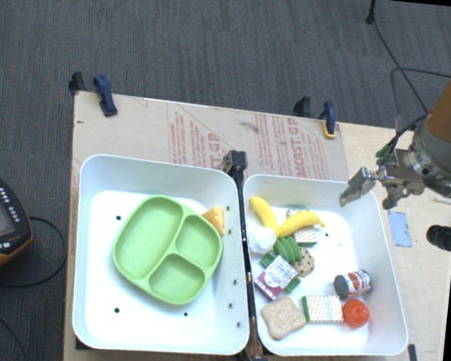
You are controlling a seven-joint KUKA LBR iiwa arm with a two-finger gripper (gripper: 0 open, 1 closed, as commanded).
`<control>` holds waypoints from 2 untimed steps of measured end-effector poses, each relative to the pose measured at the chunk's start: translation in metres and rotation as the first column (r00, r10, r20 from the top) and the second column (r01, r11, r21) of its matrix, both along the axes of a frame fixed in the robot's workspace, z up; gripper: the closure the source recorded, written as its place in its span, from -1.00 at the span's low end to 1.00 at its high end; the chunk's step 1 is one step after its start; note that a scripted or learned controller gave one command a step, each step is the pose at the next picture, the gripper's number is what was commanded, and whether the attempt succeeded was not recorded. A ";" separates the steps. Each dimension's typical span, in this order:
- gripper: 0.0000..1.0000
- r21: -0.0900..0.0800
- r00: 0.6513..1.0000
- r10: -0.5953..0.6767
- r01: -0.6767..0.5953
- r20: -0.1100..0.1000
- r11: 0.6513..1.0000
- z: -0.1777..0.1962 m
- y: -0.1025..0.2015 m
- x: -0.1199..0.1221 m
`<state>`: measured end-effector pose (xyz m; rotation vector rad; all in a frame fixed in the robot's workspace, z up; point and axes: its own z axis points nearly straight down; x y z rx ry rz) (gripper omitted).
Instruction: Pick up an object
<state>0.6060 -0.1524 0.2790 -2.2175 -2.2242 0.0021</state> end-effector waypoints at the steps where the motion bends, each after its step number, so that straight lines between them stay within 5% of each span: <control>1: -1.00 0.000 1.000 -0.003 0.003 0.000 1.000 -0.039 0.011 -0.113; 2: -1.00 0.003 1.000 -0.003 0.003 -0.005 1.000 -0.136 0.041 -0.103</control>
